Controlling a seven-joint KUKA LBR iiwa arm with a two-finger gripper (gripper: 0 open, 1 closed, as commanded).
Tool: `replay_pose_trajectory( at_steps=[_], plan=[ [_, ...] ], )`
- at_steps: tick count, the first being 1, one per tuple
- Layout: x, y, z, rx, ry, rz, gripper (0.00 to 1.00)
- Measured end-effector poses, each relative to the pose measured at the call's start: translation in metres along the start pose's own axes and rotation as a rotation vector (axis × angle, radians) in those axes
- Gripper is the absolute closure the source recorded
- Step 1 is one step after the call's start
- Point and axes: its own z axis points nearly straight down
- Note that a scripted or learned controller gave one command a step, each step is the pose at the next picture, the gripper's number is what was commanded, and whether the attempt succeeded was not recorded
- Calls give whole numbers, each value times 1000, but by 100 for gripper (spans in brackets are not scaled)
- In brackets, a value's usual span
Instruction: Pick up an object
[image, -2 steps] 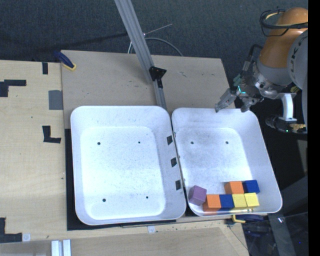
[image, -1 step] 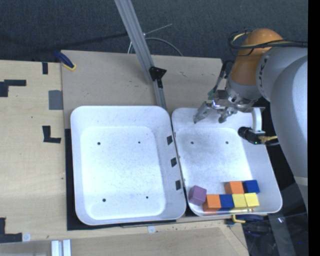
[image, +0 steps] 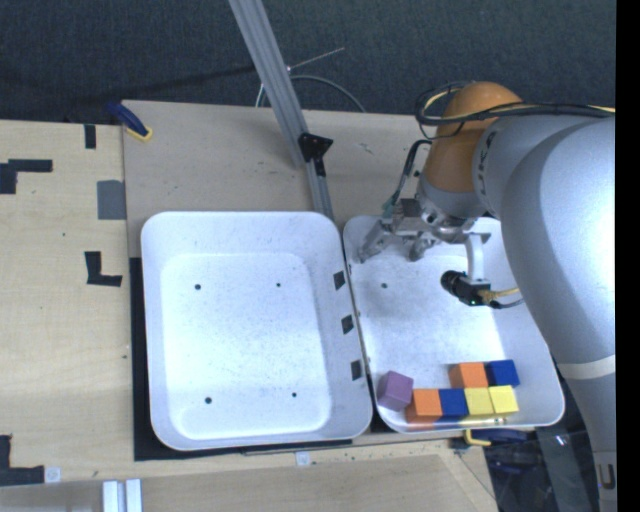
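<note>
Right bin (image: 430, 320): blocks (image: 470, 390) rowed along near wall; hand (image: 392, 243) spread, nothing between fingers.

A pale wooden tabletop (image: 60, 260) carries black tape marks (image: 95, 268) and a grey patch (image: 111, 198) on its left part. Beyond the tabletop's far edge lies dark blue floor (image: 120, 50). A slanted grey metal pole (image: 280, 90) crosses from that floor onto the tabletop.

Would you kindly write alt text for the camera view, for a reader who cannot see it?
A grey robot arm holds its end effector over the far end of the right-hand white bin. Coloured blocks cluster at that bin's near end: purple, orange, blue and yellow. The left-hand bin sits alongside.
</note>
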Motion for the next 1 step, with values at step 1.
replay_pose_trajectory(
  at_steps=[1],
  plan=[
    [38, -51, -107, -19, 4, -2, 0]
  ],
)
